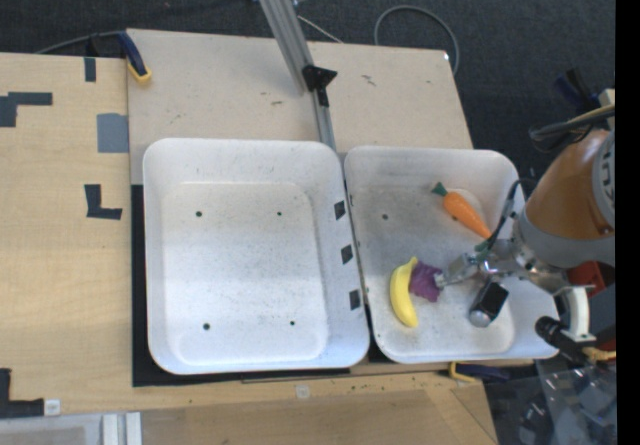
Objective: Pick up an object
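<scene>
Gripper [446, 277] noses purple toy [424, 283] just right of banana [403, 295]; whether clenched or released, cannot tell. Toy looks light and soft, best pinched mid-body.

Three things lie in the right bin [400, 183] that I work over. A yellow banana [402, 295] lies on its side near the front, curved. A small purple lump [426, 282] touches its right flank; I cannot tell its shape. An orange carrot [464, 212] with a green top lies slantwise toward the back, well apart from both.
</scene>
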Motion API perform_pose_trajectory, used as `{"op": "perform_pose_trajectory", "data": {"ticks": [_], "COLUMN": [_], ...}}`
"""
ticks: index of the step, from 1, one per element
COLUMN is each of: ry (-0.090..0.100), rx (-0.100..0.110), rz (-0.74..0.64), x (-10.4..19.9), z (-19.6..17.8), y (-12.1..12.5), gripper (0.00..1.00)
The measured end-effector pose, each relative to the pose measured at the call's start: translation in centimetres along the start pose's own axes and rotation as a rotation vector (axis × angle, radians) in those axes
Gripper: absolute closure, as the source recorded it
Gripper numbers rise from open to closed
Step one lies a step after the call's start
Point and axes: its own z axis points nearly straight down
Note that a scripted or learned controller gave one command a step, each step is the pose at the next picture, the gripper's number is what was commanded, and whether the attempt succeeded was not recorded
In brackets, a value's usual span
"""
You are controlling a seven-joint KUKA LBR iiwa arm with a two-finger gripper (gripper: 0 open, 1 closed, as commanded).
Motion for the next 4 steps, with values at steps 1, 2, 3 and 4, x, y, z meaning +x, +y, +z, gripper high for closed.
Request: {"op": "perform_pose_trajectory", "data": {"ticks": [1, 2, 3, 4], "ry": [0.0, -0.001, -0.001, -0.001], "rx": [0.0, -0.002, -0.004, -0.005], "rz": [-0.001, 0.0, -0.002, -0.002], "x": [0.0, -0.8, -0.3, 0.0], "z": [-1.0, -5.8, -11.7, -17.9], "y": [0.0, 0.5, 1.4, 0.9], "gripper": [1.0, 1.0, 1.0, 1.0]}}
